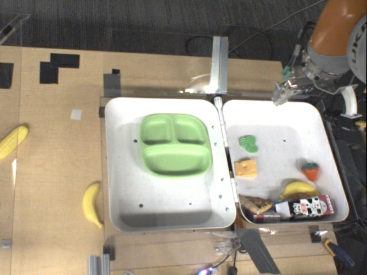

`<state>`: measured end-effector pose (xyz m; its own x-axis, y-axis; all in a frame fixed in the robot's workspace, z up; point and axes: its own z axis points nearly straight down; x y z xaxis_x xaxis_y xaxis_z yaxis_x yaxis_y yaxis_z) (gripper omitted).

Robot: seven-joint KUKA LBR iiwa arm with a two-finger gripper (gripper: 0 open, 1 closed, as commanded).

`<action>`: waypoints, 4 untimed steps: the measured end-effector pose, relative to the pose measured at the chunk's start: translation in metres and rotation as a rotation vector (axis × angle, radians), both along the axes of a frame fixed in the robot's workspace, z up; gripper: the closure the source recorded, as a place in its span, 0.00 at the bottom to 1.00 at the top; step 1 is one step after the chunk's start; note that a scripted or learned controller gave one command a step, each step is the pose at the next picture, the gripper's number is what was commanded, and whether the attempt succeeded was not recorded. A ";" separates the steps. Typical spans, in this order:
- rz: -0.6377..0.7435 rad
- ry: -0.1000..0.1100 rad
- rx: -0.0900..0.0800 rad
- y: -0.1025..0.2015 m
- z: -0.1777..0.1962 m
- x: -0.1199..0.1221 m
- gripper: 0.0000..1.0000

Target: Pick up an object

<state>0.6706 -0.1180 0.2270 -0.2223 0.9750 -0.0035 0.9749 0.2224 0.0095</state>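
Observation:
The right bin (287, 122) holds a small green piece (248, 143), a yellow cheese wedge (245, 168), a red strawberry (310, 170), a yellow banana (297, 189), a red, black and white packet (305, 207) and a brownish item (256, 204) in its near left corner. My gripper (284, 90) hangs over the far rim of the right bin, well apart from all of these objects. Nothing is seen in it. The orange band of the arm (338, 16) is at the upper right.
The left bin (123, 153) holds a green divided plate (175, 144). On the wooden bench, outside the bins, lie a second banana (92, 204) and a yellow corn cob (12, 141). A metal post (220, 62) stands behind the gap between the bins.

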 end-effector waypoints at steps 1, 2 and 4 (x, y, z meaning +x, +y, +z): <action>0.428 0.005 -0.001 0.040 -0.041 -0.061 1.00; 0.196 0.002 0.000 0.045 -0.028 -0.043 1.00; 0.183 -0.001 -0.001 0.024 -0.139 -0.010 0.00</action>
<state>0.6608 -0.0945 0.0885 -0.3964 0.9181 -0.0051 0.9180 0.3965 0.0096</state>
